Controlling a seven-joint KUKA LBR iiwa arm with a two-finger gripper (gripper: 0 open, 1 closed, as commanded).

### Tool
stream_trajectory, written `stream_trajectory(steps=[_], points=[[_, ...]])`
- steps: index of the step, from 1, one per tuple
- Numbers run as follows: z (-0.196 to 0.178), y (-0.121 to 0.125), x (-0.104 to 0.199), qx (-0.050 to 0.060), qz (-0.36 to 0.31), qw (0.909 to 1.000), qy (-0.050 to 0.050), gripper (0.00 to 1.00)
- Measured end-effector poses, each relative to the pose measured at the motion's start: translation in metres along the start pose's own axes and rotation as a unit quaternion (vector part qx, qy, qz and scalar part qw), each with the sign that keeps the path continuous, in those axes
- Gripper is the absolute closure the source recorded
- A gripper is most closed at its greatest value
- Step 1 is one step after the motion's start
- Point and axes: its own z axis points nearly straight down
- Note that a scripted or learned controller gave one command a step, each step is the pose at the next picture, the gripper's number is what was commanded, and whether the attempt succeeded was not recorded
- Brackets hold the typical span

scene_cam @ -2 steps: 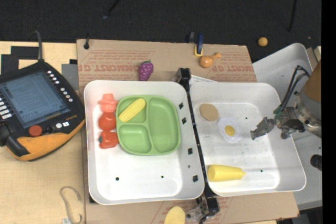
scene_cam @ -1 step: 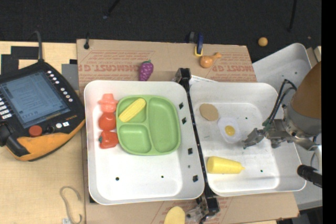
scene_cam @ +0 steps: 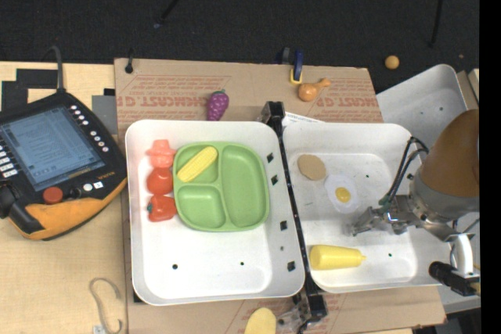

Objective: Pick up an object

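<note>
The tabletop (scene_cam: 70,278) carried two shallow white bins side by side, the left bin (scene_cam: 203,281) and the right bin (scene_cam: 368,141), with a teach pendant (scene_cam: 55,160) lying off to the far left. The grey arm (scene_cam: 454,168) reached in over the right bin's edge, and its hand (scene_cam: 362,226) hung low above that bin's floor; whether its fingers stood apart or together could not be told from this view, and nothing showed between them. In the left bin sat a green divided plate (scene_cam: 231,192) with a toy corn cob (scene_cam: 196,163) in one compartment and some red toy pieces (scene_cam: 160,182) just beside it. In the right bin, the yellow bottle-shaped toy (scene_cam: 337,256) lay on its side near the front wall, close below the hand and likely the thing to be picked. It looked light, hollow and smooth plastic, so it could roll or slip; a grip across its thick middle seemed safest. Smaller still, a fried-egg toy (scene_cam: 342,194) and a brown disc (scene_cam: 311,167) lay flat, hard to pinch.
</note>
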Motion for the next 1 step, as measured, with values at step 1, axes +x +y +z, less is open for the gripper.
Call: stream_trajectory(steps=[1], points=[[0.0163, 0.0002, 0.0019, -0.002, 0.001, 1.0, -0.001, 0.0]])
